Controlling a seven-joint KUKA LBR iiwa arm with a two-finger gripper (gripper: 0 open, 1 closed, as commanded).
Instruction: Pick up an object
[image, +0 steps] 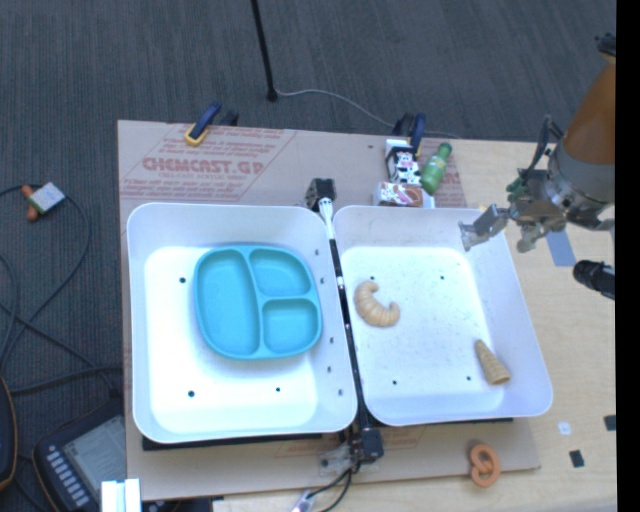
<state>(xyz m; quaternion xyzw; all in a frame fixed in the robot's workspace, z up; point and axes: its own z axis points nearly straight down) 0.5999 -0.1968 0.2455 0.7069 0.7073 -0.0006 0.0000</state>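
Here, two white bins sit side by side on the bench. The left bin (150, 400) holds a blue tray (258, 302) with three parts; it lies flat near the middle of that bin. The right bin (520, 330) holds two small things. A curled tan croissant (376, 305) lies toward the left side of this bin, near the wall between the bins. A little cone (491, 362) lies at the lower right of the bin, well apart from the croissant.

The gripper (528, 215) is at the upper right of the frame, over the top right corner of the right bin. It is up away from the croissant and the cone, and nothing shows between its fingers. I cannot tell if it is open or closed.

A green bottle (435, 168) lies on the bench just above the right bin. An orange ring (484, 464) lies on the bench below the right bin, near the bottom of the frame.
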